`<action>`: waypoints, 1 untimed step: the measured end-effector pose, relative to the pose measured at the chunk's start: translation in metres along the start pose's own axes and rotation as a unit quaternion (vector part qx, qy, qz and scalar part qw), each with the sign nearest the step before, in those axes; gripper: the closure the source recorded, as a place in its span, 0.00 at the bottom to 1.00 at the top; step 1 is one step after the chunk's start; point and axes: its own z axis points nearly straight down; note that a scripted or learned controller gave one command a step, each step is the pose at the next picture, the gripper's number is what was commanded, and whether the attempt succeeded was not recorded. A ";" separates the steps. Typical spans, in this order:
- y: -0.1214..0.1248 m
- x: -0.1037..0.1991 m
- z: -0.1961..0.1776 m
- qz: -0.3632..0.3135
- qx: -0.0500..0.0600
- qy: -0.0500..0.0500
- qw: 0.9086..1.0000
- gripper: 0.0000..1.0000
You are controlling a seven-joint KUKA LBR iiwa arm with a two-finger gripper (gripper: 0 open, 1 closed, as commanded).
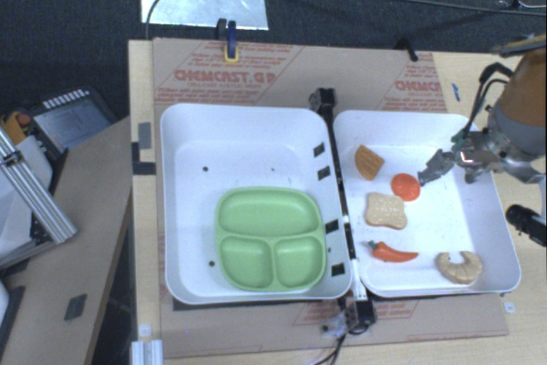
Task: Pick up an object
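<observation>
The right bin (496, 218) holds several toy foods. A red tomato (405, 186) lies near its middle, with an orange-brown bread piece (369, 161) to its upper left. Below the tomato is a beige toast slice (385, 211), then a red chili pepper (393, 252). A tan croissant (459, 267) rests at the front right. My gripper (449, 170) hovers over the right bin's upper right part, just right of the tomato. It is open with nothing between its fingers. One fingertip (426, 173) points at the tomato.
The left bin (188, 184) holds a green divided plate (269, 237). A black divider strip (335, 184) runs between the bins. Cables and a yellow clamp (231, 43) lie beyond the bins. Grey equipment (51, 158) stands at the far left.
</observation>
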 end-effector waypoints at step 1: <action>-0.002 0.001 0.042 0.000 0.000 0.000 1.000 0.00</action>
